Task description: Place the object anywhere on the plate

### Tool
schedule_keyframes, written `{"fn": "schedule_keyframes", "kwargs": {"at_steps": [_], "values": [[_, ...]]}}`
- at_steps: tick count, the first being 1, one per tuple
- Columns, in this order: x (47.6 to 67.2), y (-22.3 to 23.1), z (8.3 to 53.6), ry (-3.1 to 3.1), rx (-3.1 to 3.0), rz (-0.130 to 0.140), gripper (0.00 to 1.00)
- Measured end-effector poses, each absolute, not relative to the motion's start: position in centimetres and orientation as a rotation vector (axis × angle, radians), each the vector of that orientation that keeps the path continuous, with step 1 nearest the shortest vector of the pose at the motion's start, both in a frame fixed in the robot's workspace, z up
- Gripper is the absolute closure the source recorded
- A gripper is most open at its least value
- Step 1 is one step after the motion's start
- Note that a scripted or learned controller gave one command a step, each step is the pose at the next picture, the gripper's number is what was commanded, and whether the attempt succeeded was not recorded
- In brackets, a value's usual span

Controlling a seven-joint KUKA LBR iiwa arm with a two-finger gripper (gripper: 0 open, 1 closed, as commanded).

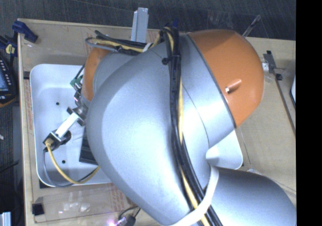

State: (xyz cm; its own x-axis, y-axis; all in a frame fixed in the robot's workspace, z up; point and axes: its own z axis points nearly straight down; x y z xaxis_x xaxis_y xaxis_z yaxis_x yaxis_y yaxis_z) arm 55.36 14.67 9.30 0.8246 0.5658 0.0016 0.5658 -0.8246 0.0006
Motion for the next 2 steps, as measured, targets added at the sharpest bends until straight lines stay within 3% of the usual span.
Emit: {"fn": "schedule_keyframes", "kwargs": {"at_steps": [1,2], "values": [[54.0,8.0,21.4,1.096,2.948,-0.004,1.00],[61.1,0.6,19.0,0.800,3.040,-0.009,1.00]]}}
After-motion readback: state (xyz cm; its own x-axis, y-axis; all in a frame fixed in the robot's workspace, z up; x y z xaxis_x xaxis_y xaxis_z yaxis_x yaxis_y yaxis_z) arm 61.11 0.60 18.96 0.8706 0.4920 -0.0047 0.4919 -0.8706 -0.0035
